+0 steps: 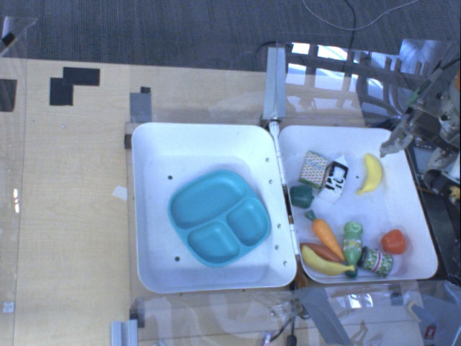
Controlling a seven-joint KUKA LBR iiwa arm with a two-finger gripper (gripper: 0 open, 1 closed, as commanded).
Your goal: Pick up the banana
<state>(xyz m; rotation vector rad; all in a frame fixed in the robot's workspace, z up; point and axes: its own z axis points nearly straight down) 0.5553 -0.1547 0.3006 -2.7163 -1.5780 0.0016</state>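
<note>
A pale wooden bench [65, 193] fills the left and centre of the frame, with black patches [72, 83] at its upper left. Dark grey carpet [180, 13] spans the top, crossed by a thin cable [346, 9].

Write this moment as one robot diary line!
gripper: above right bin's top right edge | banana: lying in bin, near gripper, not held | step: reaching

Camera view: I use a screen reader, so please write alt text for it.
A gripper hovers at the right bin's upper right edge, near a banana lying inside. A second banana, carrot and tomato lie lower; the left bin holds a blue divided plate.
</note>
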